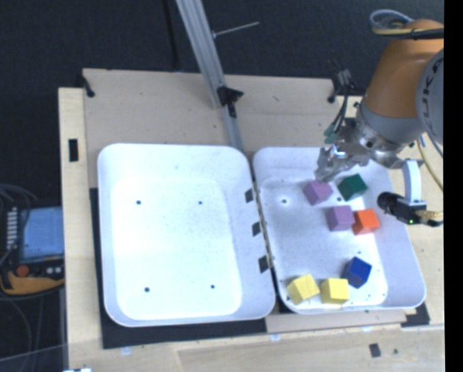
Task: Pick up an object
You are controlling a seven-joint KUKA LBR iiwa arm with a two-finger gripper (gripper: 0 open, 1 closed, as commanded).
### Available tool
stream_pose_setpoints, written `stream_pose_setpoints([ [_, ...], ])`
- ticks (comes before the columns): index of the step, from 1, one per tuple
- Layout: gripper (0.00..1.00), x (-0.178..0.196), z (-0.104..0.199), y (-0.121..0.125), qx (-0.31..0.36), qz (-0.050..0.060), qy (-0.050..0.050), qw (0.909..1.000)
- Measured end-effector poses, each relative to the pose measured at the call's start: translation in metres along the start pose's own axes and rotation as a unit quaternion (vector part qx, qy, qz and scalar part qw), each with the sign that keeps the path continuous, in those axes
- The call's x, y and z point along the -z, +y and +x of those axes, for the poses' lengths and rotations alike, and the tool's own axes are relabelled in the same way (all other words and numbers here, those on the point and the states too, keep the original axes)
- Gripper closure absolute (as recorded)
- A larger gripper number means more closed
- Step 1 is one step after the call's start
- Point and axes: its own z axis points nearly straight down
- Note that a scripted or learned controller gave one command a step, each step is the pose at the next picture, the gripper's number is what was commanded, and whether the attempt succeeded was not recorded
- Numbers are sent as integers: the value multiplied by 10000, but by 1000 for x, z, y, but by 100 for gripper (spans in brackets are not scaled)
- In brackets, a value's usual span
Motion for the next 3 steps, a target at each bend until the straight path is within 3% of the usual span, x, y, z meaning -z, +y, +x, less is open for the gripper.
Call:
stream_pose_setpoints([
  [2, 100, -11, 103, -31, 11, 7, 7, 10000],
  [3, 100, -2, 157, -32, 17, -7, 10, 10000],
])
